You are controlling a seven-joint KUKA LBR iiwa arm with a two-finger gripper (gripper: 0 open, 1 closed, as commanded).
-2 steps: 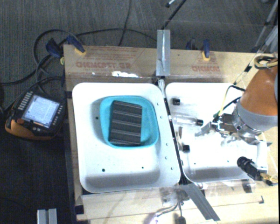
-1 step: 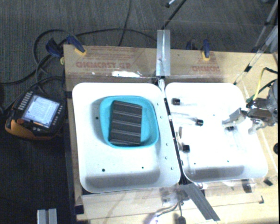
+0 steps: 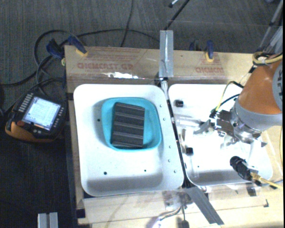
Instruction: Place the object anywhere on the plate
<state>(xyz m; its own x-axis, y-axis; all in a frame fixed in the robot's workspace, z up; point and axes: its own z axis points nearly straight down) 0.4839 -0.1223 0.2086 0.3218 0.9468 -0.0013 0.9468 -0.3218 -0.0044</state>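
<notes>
Gripper [image 3: 213,127], at the end of the grey arm with the orange band, hangs over the right white bin [image 3: 204,91], well right of the plate; whether it is open or closed I cannot tell. On that rounded blue plate [image 3: 154,127] in the left white bin [image 3: 90,170] lies the dark ribbed rectangular block [image 3: 128,124]. Judging by this, the placing looks done; the next move seems only to keep clear.
</notes>
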